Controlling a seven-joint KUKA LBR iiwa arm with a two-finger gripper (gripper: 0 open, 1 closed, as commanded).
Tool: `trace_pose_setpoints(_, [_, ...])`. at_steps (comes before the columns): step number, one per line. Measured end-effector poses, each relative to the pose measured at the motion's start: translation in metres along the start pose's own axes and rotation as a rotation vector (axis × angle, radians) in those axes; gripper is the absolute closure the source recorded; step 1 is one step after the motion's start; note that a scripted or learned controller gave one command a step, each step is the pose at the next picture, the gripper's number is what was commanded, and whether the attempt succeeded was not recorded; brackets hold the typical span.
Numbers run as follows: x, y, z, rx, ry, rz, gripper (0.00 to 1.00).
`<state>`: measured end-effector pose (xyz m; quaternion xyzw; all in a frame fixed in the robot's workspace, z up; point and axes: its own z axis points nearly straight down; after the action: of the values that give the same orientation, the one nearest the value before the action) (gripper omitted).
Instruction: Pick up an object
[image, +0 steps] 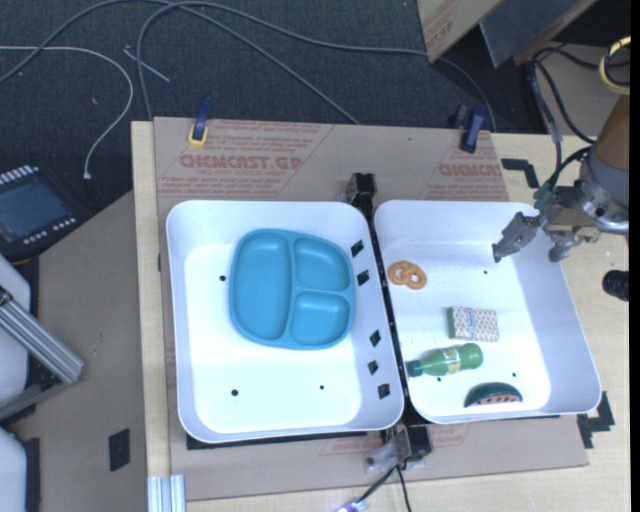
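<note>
Plainly, we see four small objects lying in the right bin (570, 320): a pretzel (406, 275) near that bin's upper left, close to the divide between the bins; a small patterned packet (472, 322) below and right of it; a green bottle (444, 361) on its side just below the packet, its cap end pointing toward the left wall; and a watermelon slice (493, 396) near the bin's front edge, just beside the bottle's right end. None of these touches another as far as we can tell, though the bottle and the slice lie close. We find the jaws (526, 238) over the upper right part of the same bin, well apart from all four objects, with the pretzel the nearest of them. One dark finger points down and to the left, the other sits further right, so the jaws stand spread with nothing between them. The grey arm (612, 150) comes in from the right edge, with cables looping above it. Beside this bin, the left bin (200, 370) carries a blue divided plate (292, 288) with three compartments, lying flat in its upper middle. Both bins rest on a pale surface (300, 155) printed with red lettering, clamped at its far edge by two blue clips (201, 122).
</note>
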<state>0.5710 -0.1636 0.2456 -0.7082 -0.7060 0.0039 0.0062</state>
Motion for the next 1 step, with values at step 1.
trace_pose_setpoints(1, [0.0006, 0.0023, -0.0076, -0.014, -0.003, -0.003, 0.00])
